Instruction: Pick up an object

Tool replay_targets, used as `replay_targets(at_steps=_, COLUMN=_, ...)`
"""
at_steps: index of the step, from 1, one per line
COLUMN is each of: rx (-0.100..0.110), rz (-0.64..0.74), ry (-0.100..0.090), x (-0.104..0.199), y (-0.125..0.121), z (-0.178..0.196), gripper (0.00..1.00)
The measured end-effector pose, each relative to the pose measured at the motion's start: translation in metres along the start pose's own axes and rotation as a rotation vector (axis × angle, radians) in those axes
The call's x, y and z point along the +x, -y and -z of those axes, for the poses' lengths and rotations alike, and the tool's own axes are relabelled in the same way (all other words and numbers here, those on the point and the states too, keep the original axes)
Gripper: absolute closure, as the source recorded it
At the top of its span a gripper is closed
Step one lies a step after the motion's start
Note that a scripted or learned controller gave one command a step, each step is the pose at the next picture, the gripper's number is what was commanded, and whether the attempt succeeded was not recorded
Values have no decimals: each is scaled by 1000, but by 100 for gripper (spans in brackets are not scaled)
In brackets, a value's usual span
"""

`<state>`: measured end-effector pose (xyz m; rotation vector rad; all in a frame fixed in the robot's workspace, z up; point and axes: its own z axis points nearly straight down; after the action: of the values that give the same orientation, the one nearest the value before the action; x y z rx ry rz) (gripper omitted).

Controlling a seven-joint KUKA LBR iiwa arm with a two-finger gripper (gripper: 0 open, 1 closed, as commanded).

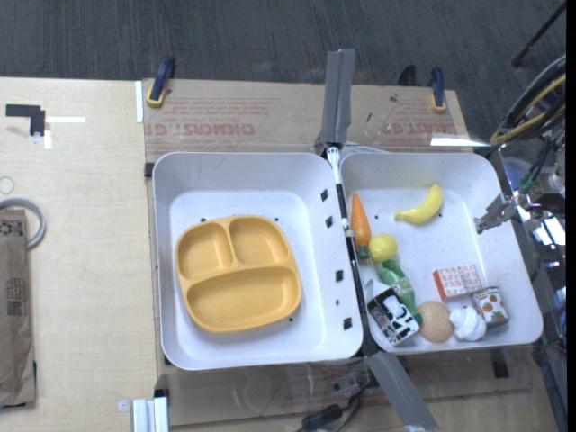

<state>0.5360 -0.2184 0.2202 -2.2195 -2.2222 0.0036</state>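
While the arm sits at the right edge of the view, its hand (493, 216) hangs at the right rim of the right bin (504, 187), metal tips over the bin wall; can't tell whether it is spread or pressed together, and nothing shows between the tips. All candidate objects are in the right bin. Banana (421, 205) lies near the back, left of the hand and apart from it. Carrot (360, 220) lies along the left wall, with a lemon (383, 247) just in front of it and a green item (397, 280) running forward from the lemon. Front of the bin: black-and-white carton (393, 315) at the left corner, a tan ball (435, 321) touching it, a white lump (467, 322) next to that, and a small box with a strawberry print (490, 306) at the right. A red-and-white packet (456, 282) lies just behind the white lump. Left bin (171, 241) holds a yellow divided plate (238, 273), upright, roughly centred. On the desk (81, 241) at far left lies a brown paper bag (15, 304), well apart from both bins.
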Motion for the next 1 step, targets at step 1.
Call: replay_targets(at_steps=1, rx=0, rz=31, ry=0, x=-4, y=59, z=-20, gripper=0)
